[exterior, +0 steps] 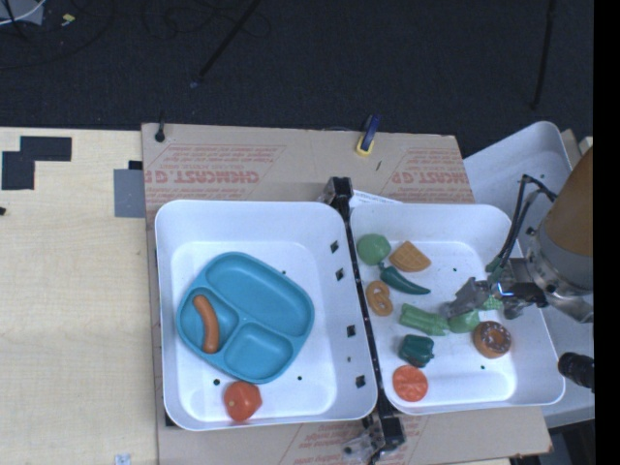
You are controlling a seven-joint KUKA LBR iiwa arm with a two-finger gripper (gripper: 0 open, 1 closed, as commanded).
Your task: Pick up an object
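Note:
My gripper (466, 303) hangs low over the right part of the right bin (441, 223), reaching in from the right. Its tip is just above a light green piece (464, 322) and close to the end of a green cucumber-like piece (422, 319). I cannot tell whether it touches either one. A brown doughnut (492, 338) lies just to the right below the gripper. Further left are a dark green chili (403, 281), a round green fruit (373, 249), an orange wedge (411, 257), a brown ring (379, 298), a dark green pepper (417, 349) and a red tomato (411, 384).
The left bin (179, 235) holds a blue divided plate (262, 308) with an orange sausage (206, 323) in one compartment. A red tomato (242, 400) lies at that bin's front. A black divider (354, 298) runs between the bins. A yellow-and-blue clamp (367, 136) sits on the cardboard behind them.

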